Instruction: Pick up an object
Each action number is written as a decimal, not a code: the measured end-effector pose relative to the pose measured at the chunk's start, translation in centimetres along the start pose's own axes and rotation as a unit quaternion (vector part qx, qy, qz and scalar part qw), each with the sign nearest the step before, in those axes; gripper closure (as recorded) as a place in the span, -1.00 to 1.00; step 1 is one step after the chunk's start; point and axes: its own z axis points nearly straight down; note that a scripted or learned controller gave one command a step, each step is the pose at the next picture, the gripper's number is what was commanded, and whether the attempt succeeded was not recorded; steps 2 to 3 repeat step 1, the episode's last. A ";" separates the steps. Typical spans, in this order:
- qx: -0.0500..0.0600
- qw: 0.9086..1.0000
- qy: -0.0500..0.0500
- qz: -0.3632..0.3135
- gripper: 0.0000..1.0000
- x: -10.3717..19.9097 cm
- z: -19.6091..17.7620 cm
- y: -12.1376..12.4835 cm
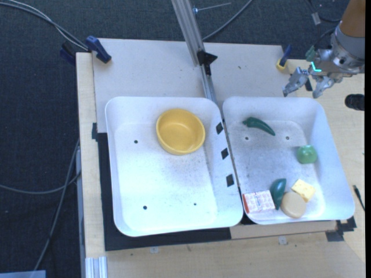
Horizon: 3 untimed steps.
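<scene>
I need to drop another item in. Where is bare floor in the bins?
Left bin: all bare floor in front of the yellow bowl. Right bin: bare middle between the green pepper and the red-and-white box; near-right corner crowded.

Yellow bowl (180,131) upright in left bin (124,213) — small items clustered in right bin (330,138)

Bright, even overhead light, soft shadows, slight glare on white bins (168,225), pic fairly sharp.

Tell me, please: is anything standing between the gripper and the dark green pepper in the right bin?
Nothing visible does. The gripper, open, hangs above the far rim of the right bin. The dark green pepper lies alone on the bin floor, apart from the other items.
</scene>
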 end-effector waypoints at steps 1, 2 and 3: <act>-0.003 1.000 0.000 0.000 -1.00 0.0 -0.3 0.1; -0.003 1.000 0.000 0.000 -1.00 0.0 -0.3 0.1; -0.003 1.000 0.000 0.000 -1.00 0.0 -0.3 0.1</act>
